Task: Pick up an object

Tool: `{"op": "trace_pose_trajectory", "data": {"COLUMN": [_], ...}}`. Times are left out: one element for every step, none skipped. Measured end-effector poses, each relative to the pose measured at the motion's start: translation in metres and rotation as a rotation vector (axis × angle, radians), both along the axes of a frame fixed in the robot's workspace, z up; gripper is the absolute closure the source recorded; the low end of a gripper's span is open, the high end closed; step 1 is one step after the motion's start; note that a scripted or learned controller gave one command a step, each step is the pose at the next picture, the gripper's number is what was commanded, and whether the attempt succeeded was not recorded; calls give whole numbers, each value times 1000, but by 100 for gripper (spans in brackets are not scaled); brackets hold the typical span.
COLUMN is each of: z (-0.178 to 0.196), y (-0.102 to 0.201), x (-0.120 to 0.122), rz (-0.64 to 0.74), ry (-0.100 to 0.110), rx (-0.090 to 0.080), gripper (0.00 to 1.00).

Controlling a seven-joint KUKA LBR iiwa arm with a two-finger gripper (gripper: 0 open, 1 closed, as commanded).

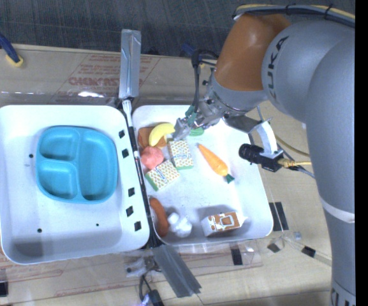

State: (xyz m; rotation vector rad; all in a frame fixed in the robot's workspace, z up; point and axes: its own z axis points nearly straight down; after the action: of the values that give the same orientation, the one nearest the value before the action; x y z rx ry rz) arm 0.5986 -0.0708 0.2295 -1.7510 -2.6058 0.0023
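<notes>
- Gripper (185,127) hangs over the right bin's (250,199) far left part.
- Banana (160,132) lies just left of it.
- Its opening cannot be told.

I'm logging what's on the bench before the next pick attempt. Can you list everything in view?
Bins: two, white, side by side on the bench.
Divided tray: one, light blue, in the left bin.
Banana: one, yellow, right bin's top-left area.
Carrot: one, orange with green tip, middle of the right bin.
Small cartons: two, patterned, right bin, left of the carrot.
Pink item: one, by the right bin's left wall; kind unclear.
Brown box: one, brown and white, right bin's near edge.
Orange-red item: one, near-left corner of the right bin, with a white lump beside it.
Arm: one, grey with orange band.
Gripper: one, low over the right bin beside the banana.
</notes>
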Motion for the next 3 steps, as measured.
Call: {"op": "trace_pose_trajectory", "data": {"z": [39,33,9], "y": [-7,40,-32], "x": [39,26,-26], "rz": [204,-58,96], "ry": [-4,3,1], "rx": [-1,0,-1], "gripper": [100,100,100]}}
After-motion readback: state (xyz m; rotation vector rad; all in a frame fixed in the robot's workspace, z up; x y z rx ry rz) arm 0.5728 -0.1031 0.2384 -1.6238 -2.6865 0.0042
